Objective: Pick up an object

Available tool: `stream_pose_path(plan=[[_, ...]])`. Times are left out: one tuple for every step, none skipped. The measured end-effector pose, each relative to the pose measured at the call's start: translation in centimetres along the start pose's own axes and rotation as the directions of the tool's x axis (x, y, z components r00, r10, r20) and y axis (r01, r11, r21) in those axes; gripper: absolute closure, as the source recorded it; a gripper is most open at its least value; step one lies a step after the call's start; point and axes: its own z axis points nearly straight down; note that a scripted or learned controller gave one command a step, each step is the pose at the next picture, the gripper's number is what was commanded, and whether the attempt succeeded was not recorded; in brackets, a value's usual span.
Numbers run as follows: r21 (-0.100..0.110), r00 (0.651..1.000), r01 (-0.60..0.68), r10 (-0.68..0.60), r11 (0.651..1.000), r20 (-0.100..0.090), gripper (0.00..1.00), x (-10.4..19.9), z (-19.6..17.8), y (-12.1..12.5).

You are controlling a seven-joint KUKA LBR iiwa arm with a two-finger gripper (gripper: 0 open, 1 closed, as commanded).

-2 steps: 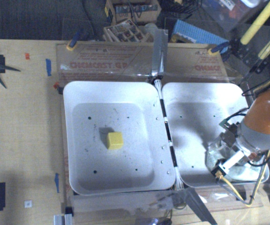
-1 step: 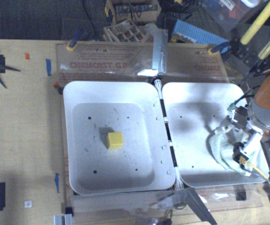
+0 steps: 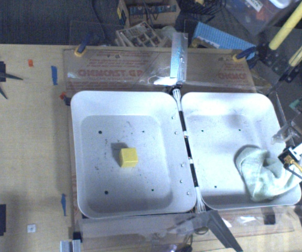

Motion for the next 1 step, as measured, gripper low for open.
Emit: stream_pose_path(plan=[[0.008,0.991,0.133,-0.133,0.991,-0.003,0.00,-1.74,8.01,-0.60]])
